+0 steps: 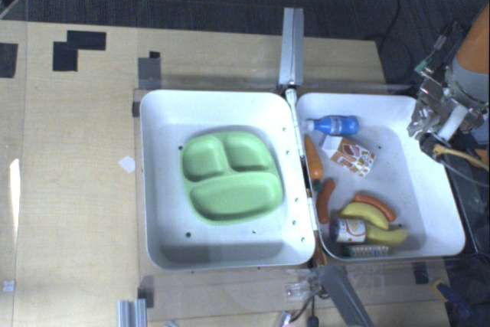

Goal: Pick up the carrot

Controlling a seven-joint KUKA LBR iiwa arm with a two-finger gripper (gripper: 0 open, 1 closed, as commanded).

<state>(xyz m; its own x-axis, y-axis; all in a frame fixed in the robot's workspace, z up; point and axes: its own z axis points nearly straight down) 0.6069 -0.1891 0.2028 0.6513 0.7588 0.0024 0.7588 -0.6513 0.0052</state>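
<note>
Orange carrot [312,158] at bin's [429,247] 9 o'clock wall: light, stiff, slick; grip mid-body. Jaws' state: cannot tell.

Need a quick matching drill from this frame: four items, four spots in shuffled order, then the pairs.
Items
1. carrot
2. blue bottle
3. green divided plate
4. banana

Places
A. left bin, middle
B. right bin, near its front edge, by a can
C. right bin, along the left wall beside the divider
D. right bin, back left corner, lying on its side

Pairs: 1-C, 2-D, 3-A, 4-B
</note>
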